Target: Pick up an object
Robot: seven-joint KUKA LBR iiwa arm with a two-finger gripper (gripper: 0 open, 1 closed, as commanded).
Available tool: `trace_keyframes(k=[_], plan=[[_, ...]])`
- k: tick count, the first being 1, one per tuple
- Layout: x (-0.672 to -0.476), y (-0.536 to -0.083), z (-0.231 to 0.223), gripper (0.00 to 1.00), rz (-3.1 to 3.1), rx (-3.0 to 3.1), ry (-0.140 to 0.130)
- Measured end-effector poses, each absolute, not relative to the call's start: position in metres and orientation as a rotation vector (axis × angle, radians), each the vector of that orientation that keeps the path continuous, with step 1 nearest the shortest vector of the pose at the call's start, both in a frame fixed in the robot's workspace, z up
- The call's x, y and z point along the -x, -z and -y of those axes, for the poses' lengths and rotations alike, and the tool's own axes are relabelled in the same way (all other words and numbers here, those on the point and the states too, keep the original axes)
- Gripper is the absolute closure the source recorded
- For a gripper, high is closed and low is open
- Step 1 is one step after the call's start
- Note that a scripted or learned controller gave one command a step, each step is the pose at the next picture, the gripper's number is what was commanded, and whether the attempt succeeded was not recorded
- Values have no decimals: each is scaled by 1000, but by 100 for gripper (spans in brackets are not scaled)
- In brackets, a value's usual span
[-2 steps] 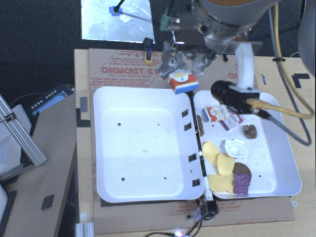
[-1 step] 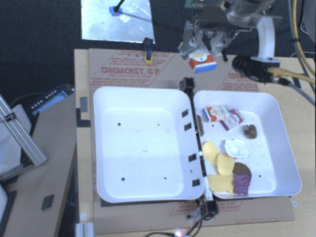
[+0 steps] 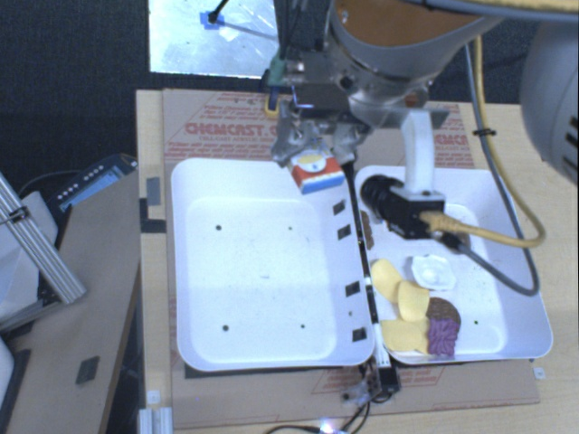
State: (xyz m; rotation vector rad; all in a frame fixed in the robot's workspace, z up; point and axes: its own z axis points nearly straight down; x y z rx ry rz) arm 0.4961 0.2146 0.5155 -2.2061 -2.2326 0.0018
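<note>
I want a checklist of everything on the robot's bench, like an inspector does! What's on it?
Surface: two white bins, left bin, right bin, on printed cardboard.
Job's things: small red, white and blue carton between the fingers, raised near the divider.
Clutter: yellow pieces, purple object, white lid-like piece in right bin.
Grippers: gripper shut on carton.
Cables: yellow cable, grey cable.
Surroundings: metal rail at left.
</note>
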Motion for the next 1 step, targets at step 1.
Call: trace_keyframes(k=[1], plan=[[-543, -536, -217, 100, 2223, 2223, 6]])
